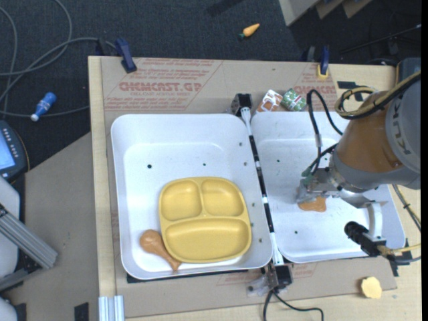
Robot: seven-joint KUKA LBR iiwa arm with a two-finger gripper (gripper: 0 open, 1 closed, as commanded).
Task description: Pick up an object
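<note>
Still pre-lift: gripper (313,194) sits low in the right bin (287,152) on an orange item (314,205), finger state can't tell, grasp and lift remain.

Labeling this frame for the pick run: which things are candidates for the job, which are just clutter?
In play:
tool, low in the right bin
flat orange piece under it
yellow divided plate, left bin
tan drumstick toy beside plate

Lying about:
blue bottle on floor
orange bit on floor
yellow chunk on bench
wrappers behind bins
</note>
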